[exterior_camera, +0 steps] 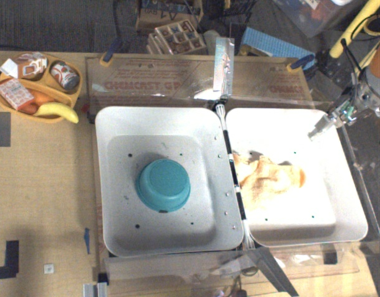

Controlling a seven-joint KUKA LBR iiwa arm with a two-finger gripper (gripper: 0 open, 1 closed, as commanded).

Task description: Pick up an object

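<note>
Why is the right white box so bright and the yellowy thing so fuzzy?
Camera view: strong light washes out the right white bin, so the crumpled yellow-orange cloth-like thing looks pale and blurry; the round teal bowl in the dimmer left white bin stays crisp.

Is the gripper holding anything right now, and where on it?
Nothing is held: the gripper hangs over the right white bin's upper right corner, apart from the crumpled tan cloth.
</note>
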